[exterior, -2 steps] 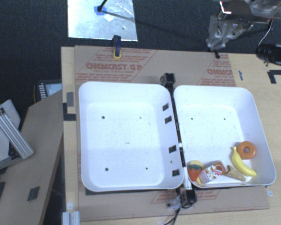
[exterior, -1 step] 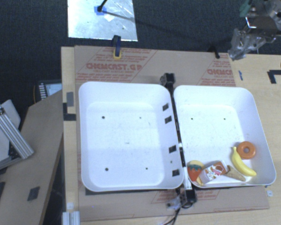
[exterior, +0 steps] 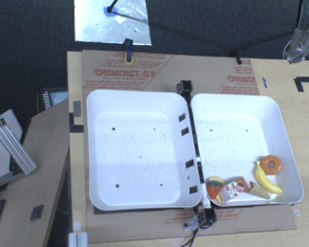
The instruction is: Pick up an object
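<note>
Nearest me, along the near edge of the right bin (exterior: 278, 112), I see a banana (exterior: 265, 179), an orange ring (exterior: 271, 164), a small packet (exterior: 235, 188) and a red-orange fruit (exterior: 215, 186). The left bin (exterior: 95, 107) sits beside it on the cardboard-covered counter (exterior: 159, 68). At the counter's far right corner, the gripper (exterior: 301, 44): I cannot tell its state.

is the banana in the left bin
No, the banana lies in the right bin, near its lower right corner beside an orange ring.
</note>
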Controlling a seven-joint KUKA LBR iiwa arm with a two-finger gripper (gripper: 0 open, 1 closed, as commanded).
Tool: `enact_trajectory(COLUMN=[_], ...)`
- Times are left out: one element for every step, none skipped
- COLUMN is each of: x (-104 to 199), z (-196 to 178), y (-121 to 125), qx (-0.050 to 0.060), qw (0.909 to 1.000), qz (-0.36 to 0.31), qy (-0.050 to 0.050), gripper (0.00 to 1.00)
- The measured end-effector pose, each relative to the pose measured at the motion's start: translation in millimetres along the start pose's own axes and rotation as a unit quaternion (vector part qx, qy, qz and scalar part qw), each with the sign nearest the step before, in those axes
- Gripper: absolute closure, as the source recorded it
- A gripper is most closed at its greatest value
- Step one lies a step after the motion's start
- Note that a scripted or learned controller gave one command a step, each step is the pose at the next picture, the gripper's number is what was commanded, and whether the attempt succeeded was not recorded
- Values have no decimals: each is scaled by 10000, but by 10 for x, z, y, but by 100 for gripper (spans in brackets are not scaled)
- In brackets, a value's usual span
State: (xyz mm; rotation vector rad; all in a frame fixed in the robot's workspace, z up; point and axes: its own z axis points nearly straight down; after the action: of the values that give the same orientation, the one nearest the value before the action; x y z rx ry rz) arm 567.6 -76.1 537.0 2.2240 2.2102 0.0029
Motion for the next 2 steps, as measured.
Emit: enact_trajectory(x=[-721,-1027], z=[18,607], y=[-207,-152], qx=[14,40], qw=[10000,10000], qz=[2,-18], qy=[-1,9], gripper=[100,100])
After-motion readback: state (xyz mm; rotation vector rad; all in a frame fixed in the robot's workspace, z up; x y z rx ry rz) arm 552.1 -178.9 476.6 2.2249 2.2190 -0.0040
